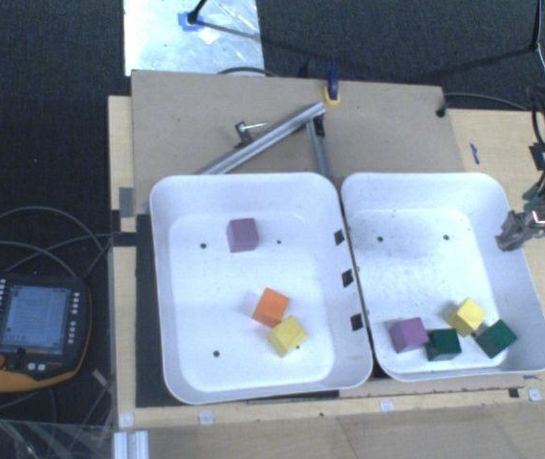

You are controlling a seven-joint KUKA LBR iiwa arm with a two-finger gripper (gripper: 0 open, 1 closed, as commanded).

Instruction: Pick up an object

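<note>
Left bin [172, 285]: we count three blocks inside. A purple cube [243, 234] sits alone toward the far side. An orange cube [271, 306] and a yellow cube [288, 336] sit nearer the front, touching at a corner, the yellow one closer to the front rim.

Right bin [502, 213]: we count four blocks, all clustered at the front right. A second purple cube [409, 334] is leftmost, with a dark green cube [443, 343] just beside it. A second yellow cube [467, 316] lies behind these, and another dark green cube [496, 338] sits beside it toward the right wall.

Hand [521, 229]: we see it at the right bin's right rim, well apart from every block. Nothing shows between its parts. We cannot tell from this angle whether it is apart or together.

Tabletop [387, 132]: brown board under both bins; a metal rod [263, 139] lies slanted on it behind the left bin.

Off the tabletop: a teach pendant [29, 333] with cables lies on the dark floor at left.
</note>
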